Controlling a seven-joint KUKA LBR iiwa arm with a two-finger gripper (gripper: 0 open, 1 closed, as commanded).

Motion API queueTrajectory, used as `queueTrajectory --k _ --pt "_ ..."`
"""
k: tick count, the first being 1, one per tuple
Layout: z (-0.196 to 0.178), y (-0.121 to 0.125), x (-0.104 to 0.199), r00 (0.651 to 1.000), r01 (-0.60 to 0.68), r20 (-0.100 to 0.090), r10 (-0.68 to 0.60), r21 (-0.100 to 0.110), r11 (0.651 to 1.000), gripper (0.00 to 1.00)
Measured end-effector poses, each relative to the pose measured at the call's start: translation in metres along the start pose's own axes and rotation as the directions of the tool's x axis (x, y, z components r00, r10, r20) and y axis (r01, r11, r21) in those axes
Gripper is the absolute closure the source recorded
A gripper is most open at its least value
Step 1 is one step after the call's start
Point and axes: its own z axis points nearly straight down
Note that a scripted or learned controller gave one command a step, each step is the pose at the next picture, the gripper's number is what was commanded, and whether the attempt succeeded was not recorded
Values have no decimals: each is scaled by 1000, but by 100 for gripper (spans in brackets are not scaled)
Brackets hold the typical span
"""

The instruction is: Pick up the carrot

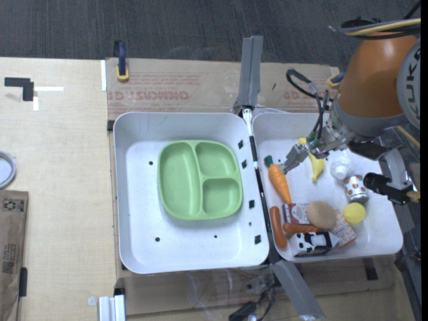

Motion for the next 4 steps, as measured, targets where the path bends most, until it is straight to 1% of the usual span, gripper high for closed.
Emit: queueTrajectory --k 1,2,3,4 --pt "25 -11 -21 975 220 0 -220 -1 975 0" --pt "98 5 -48 981 194 2 -194 -4 981 0" --pt "114 21 -55 851 524 10 -524 -11 851 0" --pt "110 18 -57 854 520 6 -520 -6 854 100"
